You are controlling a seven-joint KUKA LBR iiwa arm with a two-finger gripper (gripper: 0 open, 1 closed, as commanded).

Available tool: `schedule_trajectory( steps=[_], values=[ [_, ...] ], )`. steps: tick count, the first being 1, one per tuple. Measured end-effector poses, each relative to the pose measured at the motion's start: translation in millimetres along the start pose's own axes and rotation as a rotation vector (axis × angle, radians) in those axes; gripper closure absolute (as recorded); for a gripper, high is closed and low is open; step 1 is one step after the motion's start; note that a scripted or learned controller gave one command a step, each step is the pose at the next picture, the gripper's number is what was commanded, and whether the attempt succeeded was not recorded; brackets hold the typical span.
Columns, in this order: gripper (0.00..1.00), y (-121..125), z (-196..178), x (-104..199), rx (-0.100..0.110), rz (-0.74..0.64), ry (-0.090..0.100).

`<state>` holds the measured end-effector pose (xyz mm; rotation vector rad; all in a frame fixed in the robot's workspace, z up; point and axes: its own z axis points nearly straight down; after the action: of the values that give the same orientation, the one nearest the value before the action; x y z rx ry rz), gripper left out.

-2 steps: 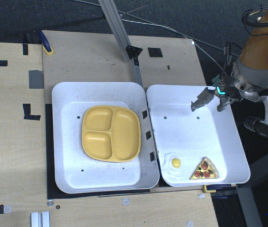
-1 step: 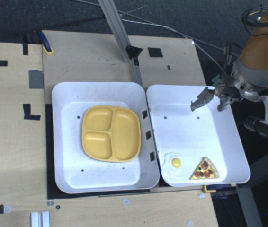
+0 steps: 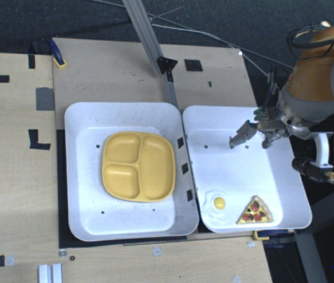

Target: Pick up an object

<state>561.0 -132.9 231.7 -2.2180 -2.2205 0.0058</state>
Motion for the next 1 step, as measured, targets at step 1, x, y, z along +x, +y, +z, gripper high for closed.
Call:
schedule_trajectory(
  steps=[1],
  values=[
    [0.00,0.7,64.7,0.7,0.002,0.000,0.001]
  ],
)
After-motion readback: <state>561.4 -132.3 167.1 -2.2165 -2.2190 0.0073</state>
